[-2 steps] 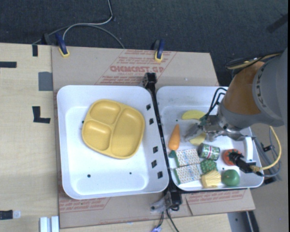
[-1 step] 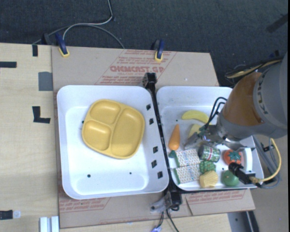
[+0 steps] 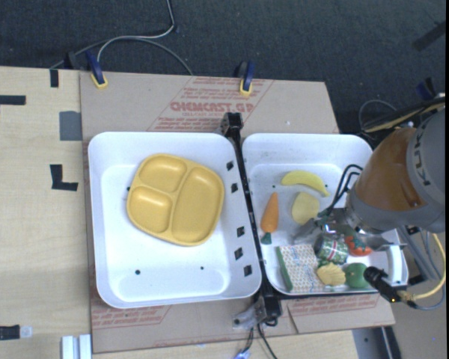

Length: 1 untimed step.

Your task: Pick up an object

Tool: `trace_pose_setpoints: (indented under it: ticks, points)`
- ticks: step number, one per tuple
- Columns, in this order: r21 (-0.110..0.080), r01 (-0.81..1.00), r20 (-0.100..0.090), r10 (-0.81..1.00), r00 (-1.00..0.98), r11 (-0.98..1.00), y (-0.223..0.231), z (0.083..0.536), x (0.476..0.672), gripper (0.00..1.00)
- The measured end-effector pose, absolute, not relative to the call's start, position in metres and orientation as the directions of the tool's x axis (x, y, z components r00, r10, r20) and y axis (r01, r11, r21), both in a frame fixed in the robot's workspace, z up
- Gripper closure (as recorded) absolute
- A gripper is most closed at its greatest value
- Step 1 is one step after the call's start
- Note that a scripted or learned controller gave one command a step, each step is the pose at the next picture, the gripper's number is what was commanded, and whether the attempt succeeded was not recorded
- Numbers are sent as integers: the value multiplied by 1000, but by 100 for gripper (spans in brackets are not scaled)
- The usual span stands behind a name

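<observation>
2 white bins sit side by side on the desk (image 3: 30, 200), and the claw (image 3: 331, 239) is low in the right bin (image 3: 269, 146), among the toy food at its 5 o'clock corner. Whether the claw is open or closed cannot be told, since the wrist and clutter hide it. At the claw's 6 o'clock lie a corn cob (image 3: 330, 275) and a green piece (image 3: 355, 274); at 3 o'clock a red piece (image 3: 357, 245); at 7 o'clock a patterned card (image 3: 299, 266). At 10 o'clock are a pale yellow fruit (image 3: 304, 206) and, farther out, a carrot (image 3: 270, 214); at 11 o'clock a banana (image 3: 304, 179). The left bin (image 3: 105, 260) holds a yellow divided plate (image 3: 175, 198). Judging from this, the reach is made but nothing is lifted; gripping and raising remain
</observation>
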State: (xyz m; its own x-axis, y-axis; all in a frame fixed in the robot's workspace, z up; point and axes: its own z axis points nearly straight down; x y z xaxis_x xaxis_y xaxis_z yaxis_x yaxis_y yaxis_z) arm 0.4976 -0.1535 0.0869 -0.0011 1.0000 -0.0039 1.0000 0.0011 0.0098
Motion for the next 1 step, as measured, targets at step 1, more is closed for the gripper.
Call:
trace_pose_setpoints:
  ticks: [1]
  points:
    - [7, 1000, -6, 1000, 1, -1, -113, 87, 538, 0]
